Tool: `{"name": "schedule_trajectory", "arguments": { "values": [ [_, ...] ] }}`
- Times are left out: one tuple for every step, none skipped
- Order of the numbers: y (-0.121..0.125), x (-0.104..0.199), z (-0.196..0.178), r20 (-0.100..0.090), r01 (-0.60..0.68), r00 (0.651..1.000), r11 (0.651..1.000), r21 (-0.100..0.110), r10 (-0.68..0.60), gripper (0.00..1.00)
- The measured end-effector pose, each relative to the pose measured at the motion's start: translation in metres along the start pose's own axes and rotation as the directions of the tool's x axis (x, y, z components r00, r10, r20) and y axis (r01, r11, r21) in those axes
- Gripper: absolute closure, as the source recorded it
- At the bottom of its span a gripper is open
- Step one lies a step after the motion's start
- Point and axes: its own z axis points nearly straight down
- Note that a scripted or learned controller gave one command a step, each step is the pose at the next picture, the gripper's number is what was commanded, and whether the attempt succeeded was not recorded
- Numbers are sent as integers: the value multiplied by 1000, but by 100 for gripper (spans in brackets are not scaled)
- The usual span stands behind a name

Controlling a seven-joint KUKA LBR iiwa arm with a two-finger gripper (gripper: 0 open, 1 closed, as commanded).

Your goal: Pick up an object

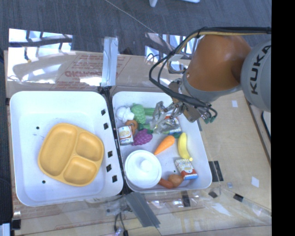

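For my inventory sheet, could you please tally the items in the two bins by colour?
Yellow: 2, tray, banana
White: 2, bowl, garlic
Orange: 1, carrot
Purple: 1, grapes
Green: 1, vegetable
Printed: 2, can, carton
Total: 9

Two shallow white bins sit side by side on a pale wooden worktop (239,152). The left bin (18,138) holds a yellow plate (70,154) with three compartments, lying slightly tilted near its middle. Small black tabs (110,156) run along the seam where it meets the right bin (203,154). Behind both bins lies a flat cardboard sheet (83,69) with red print, crossed by a strip of grey tape (109,60). Dark carpet (69,14) shows beyond the far edge
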Motion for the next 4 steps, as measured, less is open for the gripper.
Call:
{"name": "schedule_trajectory", "arguments": {
  "values": [
    [-1, 77, 133, 5, -89, 996, 996, 5, 89, 100],
    [26, 39, 21, -5, -326, 945, 945, -2, 326, 100],
    [-43, 34, 42, -10, -220, 975, 976, -4, 220, 100],
    [-79, 22, 93, -10, -421, 907, 907, -2, 421, 100]
  ]
}}
